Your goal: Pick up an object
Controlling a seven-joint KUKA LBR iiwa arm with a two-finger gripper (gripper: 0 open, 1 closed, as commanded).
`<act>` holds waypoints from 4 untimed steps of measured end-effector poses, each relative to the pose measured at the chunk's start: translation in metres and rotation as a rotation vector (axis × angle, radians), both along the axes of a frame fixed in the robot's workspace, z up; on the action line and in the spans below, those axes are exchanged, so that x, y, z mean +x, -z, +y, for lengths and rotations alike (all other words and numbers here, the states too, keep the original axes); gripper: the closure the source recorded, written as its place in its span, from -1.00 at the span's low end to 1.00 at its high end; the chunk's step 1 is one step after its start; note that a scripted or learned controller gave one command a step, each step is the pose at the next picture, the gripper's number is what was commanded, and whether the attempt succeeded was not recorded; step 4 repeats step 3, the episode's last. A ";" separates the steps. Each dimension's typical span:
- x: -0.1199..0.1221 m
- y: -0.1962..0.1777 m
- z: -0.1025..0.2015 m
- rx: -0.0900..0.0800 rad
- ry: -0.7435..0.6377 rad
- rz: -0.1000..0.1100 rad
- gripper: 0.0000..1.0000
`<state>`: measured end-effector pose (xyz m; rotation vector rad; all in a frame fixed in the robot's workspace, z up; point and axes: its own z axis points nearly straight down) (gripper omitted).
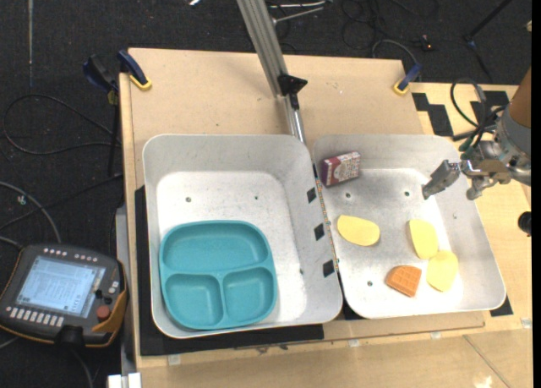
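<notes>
The right bin [385, 302] holds a small maroon carton [341, 168] at its back left, a yellow oval piece [358, 231] near the middle, two more yellow pieces [423, 238] [442, 271] toward the front right, and an orange waffle-like piece [404, 280] at the front. My gripper [458, 180] hangs over the bin's right rear edge, open, with nothing between its fingers. It is up and to the right of the yellow pieces, apart from all of them.
The left bin [169, 166] holds a teal divided plate [219, 274]. A metal pole [262, 27] slants down to the bins' shared back edge. A teach pendant [59, 292] lies off the bench at left. Cables run by the arm at right.
</notes>
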<state>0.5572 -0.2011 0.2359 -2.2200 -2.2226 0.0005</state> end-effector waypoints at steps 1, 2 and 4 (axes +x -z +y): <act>0.001 -0.010 0.000 -0.001 -0.003 -0.002 1.00; 0.033 0.071 -0.011 0.001 -0.002 0.005 1.00; 0.088 -0.072 -0.009 -0.004 -0.004 -0.012 1.00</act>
